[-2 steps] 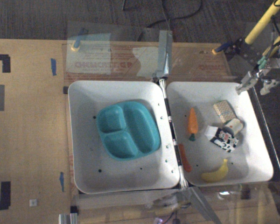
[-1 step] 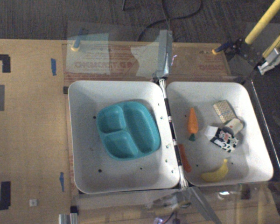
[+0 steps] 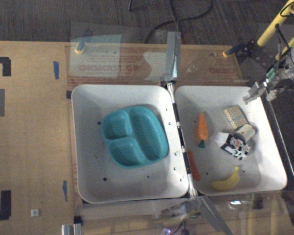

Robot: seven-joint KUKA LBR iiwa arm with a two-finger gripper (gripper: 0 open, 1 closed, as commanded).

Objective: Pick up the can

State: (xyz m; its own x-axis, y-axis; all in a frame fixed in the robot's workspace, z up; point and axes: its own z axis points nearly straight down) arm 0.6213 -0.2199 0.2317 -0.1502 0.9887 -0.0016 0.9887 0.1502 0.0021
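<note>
Can, small black-and-white patterned tin [image 3: 236, 146], lies in right white bin [image 3: 269, 175], touching beige cylinder [image 3: 245, 130]; orange carrot [image 3: 202, 126] left, yellow banana [image 3: 226, 179] near. Gripper [image 3: 264, 89] at far right rim; we cannot tell its opening.

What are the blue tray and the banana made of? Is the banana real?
The teal tray looks like moulded plastic: one even colour, smooth rounded compartments. The banana is probably a plastic toy, since it's evenly yellow and smooth, though the camera view is too blurry to be sure.
</note>
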